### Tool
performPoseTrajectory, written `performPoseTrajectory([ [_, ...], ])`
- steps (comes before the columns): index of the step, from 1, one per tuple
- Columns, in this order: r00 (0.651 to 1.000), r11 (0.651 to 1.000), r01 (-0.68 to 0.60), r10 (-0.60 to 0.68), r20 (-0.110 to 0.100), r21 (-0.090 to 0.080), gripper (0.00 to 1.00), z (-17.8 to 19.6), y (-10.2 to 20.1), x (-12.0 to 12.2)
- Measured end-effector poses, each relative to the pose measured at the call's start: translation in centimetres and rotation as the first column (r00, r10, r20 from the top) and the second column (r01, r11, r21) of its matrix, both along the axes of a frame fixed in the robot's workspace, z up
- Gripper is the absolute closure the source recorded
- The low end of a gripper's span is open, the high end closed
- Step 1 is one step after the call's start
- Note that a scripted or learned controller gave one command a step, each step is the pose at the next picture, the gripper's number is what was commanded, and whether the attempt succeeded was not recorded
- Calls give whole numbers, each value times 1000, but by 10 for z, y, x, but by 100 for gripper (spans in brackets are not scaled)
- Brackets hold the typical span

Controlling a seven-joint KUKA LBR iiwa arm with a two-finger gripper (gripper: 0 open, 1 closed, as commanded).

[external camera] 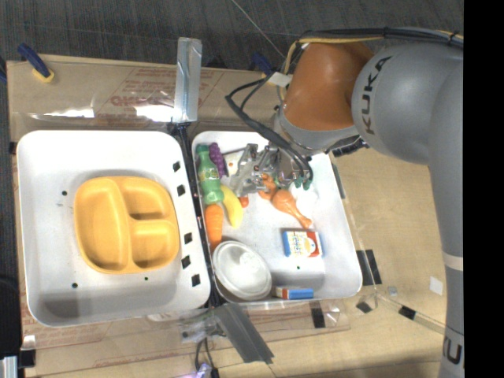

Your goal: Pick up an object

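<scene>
Gripper (pixel 253 170) (blurred, perhaps open) over orange toy (pixel 287 202).

An orange drumstick-shaped toy (pixel 288 204) lies tilted on the right bin's (pixel 340 250) floor, just below the gripper (pixel 264 172).

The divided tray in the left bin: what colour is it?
Yellow; the tray shows plainly in the camera view, lying in the left bin.

- Arm (pixel 409 93): cut off at right edge.
- Right bin (pixel 342 235): far rim hidden under wrist.
- Gripper (pixel 264 172): metal tangle, outline unclear.
- Small carton (pixel 302 243): label print too small to read.
</scene>
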State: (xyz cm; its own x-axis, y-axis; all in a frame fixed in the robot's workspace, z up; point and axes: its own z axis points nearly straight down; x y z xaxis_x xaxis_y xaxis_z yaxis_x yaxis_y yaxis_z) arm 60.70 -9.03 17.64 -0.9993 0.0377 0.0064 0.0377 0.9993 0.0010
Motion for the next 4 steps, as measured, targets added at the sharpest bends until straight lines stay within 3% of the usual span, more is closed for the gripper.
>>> performPoseTrajectory([
  [1,877,877,-480,480,3,2,100,13,1,-61],
  [2,971,971,-240,240,7,-2,100,89,33,-60],
  [3,1000,1000,-13,13,5,-3,100,122,19,40],
  [4,1000,1000,-16,16,2,-3,100,129,19,41],
])
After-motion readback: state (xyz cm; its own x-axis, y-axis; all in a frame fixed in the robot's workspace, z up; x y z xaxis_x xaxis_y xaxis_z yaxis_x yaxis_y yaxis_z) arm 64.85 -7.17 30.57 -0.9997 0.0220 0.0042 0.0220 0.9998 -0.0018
